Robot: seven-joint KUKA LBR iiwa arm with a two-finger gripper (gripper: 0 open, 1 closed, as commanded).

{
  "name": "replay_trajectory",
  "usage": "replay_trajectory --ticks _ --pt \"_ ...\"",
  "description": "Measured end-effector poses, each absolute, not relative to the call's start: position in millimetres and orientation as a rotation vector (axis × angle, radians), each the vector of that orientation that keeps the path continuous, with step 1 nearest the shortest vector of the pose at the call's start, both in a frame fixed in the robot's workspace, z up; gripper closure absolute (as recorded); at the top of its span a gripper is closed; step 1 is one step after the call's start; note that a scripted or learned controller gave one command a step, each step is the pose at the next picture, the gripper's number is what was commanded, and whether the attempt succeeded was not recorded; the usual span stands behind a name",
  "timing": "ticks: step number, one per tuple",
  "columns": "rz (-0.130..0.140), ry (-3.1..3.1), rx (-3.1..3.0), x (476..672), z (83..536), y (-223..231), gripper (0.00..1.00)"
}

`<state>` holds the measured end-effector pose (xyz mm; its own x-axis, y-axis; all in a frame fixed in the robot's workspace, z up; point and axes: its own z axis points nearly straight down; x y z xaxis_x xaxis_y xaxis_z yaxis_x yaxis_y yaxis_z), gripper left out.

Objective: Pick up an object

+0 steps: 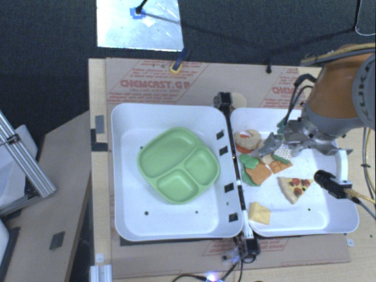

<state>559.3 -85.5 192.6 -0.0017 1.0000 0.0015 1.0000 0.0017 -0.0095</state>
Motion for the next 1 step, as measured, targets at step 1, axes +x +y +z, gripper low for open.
replay_trajectory --ticks 1 --pt "-0.002 -2.226 -2.218 561.9 197.7 -85.5 0.00"
